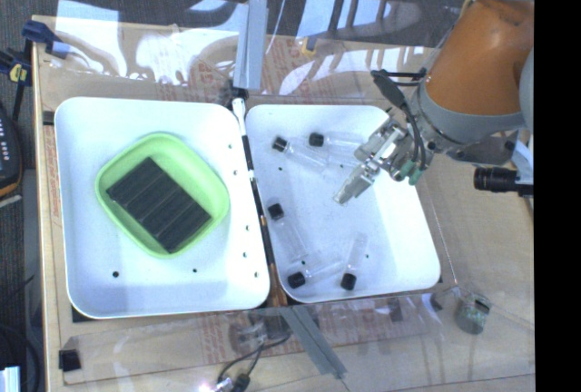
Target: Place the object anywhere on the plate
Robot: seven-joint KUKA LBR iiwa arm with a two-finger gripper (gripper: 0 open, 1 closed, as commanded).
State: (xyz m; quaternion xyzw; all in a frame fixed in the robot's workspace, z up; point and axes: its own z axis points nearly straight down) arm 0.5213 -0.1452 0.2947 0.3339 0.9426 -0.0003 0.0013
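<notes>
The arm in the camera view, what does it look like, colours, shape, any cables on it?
The arm is bulky and rounded, with a broad orange band above a grey wrist section. Thin dark cables loop along its left side toward the gripper, which is a slim metallic silver piece with small greenish fittings near its base. A black cylindrical part sticks out at the arm's lower right.

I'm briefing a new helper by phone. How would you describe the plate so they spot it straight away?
Look at the left white bin of the two side by side. The plate lies in its middle: a lime-green, rounded-square dish with a dark ribbed slab on it. It is the one brightly coloured thing in either bin.
</notes>
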